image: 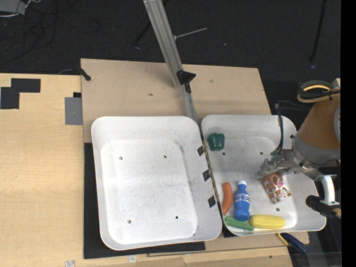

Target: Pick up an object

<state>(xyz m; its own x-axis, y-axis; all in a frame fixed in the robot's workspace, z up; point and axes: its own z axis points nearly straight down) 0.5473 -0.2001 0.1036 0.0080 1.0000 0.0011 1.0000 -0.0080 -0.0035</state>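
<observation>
Right bin [253, 128] holds all loose items; left bin [144, 182] sits beside it, edges touching along the middle. Gripper [271, 169] is low over the right bin's right half, arm w/ orange band [321, 128] coming in from the right and partly cut off at frame edge. Can't tell how the gripper is set: the tips blur into the item below. Red-and-white packet [276, 187] lies just under/beside the gripper tip, touching or nearly so; contact not resolvable. Packet has print on it, too small to read. Blue bottle [241, 201] w/ white cap lies near bin's front, label w/ pale marking, text illegible. Orange carrot-like piece [227, 197] lies just left of bottle, close to the bin's left wall. Corn cob [267, 222] at front rim, w/ a green item [238, 224] beside it, partly tucked under bottle base; shape unclear. Green pepper-like item [216, 141] at back-left corner, well apart from the gripper.
</observation>
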